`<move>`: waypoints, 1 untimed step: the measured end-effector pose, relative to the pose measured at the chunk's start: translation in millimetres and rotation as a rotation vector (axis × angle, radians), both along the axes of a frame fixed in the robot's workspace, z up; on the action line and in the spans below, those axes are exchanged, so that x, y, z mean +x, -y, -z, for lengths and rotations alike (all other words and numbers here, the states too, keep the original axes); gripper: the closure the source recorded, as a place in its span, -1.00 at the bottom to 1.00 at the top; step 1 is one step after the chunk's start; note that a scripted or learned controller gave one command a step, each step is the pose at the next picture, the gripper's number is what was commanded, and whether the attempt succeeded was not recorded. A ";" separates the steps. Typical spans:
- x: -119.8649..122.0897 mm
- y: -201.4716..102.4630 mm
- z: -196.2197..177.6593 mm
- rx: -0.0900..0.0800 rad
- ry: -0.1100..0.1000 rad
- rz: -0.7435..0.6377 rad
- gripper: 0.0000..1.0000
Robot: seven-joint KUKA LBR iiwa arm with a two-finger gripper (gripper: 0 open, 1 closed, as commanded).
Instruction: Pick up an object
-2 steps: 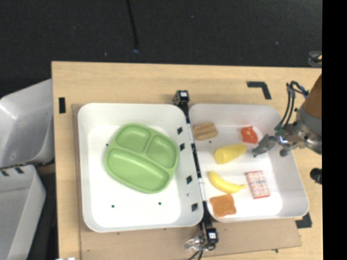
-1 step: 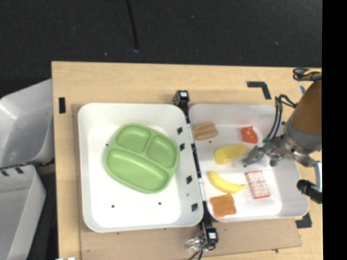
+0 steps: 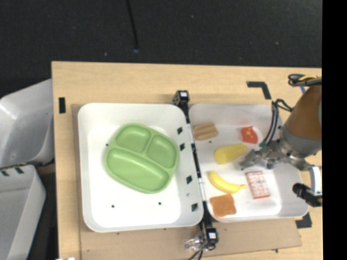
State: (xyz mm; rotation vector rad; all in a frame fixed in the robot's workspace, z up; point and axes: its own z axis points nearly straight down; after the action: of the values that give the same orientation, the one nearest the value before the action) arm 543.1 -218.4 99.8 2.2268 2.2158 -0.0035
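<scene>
Leftmost, in the left bin (image 3: pixel 97 205): a green divided plate (image 3: pixel 142 157), well apart from the arm. Across the divider, in the right bin (image 3: pixel 227 115): a brown block (image 3: pixel 205 130) near the top, a yellow lump (image 3: pixel 229 153) below it, a banana (image 3: pixel 225 183) and an orange-brown square (image 3: pixel 223 205) toward the bottom edge. Further right, a small red piece (image 3: pixel 249 135) and a white-and-red carton (image 3: pixel 257 184).

Between those last two, low over the bin floor, the gripper (image 3: pixel 259 158), just beside the yellow lump and just above the carton. Open or closed: cannot tell. Nothing seen held.

Judged to be the approach step, with no pick yet made. Next: settle on the lump or the carton, centre over it, descend, close, lift.
</scene>
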 end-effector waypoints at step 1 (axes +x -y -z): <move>1.2 1.0 -12.4 -0.001 0.005 0.003 1.00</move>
State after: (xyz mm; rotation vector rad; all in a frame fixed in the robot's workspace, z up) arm 544.3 -219.3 112.2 2.2272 2.2095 0.0014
